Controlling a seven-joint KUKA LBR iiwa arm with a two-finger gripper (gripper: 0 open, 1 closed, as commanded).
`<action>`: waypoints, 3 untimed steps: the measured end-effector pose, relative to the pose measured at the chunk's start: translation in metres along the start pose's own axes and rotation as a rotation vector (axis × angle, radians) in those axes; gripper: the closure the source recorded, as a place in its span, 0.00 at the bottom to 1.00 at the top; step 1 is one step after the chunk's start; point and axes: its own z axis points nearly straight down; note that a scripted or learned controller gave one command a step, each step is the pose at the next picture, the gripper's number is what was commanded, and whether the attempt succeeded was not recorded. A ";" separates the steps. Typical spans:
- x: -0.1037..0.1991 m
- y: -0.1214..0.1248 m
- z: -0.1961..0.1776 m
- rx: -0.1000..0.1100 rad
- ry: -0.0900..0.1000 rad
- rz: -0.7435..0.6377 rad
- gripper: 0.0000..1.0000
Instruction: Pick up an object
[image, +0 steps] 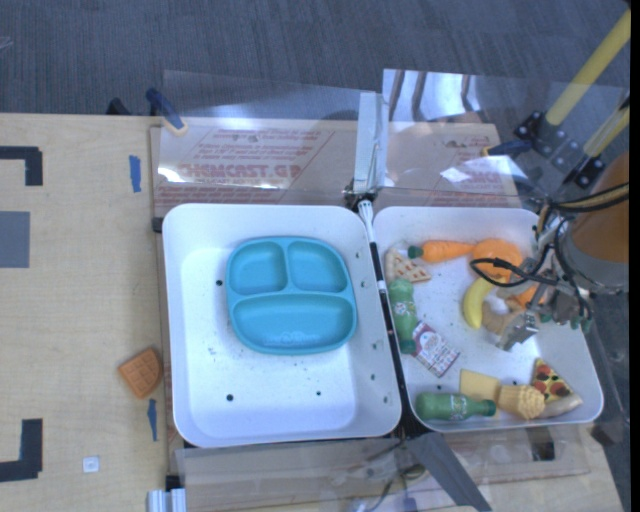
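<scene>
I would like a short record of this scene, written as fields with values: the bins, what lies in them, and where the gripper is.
left bin: holds a blue divided plate
right bin: holds toy food
items in right bin: carrot, banana, green bottle, pizza slice, waffle piece
outside the bins: small orange waffle on the bench, left of the left bin
gripper: low over the right bin, beside the banana
object held: cannot tell

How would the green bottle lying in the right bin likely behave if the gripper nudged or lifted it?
The green bottle lies on its side, so its round body would probably roll when nudged. It looks like smooth toy plastic, likely light, stiff and somewhat slippery.
</scene>
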 end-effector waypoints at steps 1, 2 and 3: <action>-0.028 0.010 0.013 0.001 0.020 0.030 0.00; -0.032 0.011 0.000 0.001 0.002 0.028 1.00; -0.017 0.084 -0.163 -0.004 0.003 0.157 1.00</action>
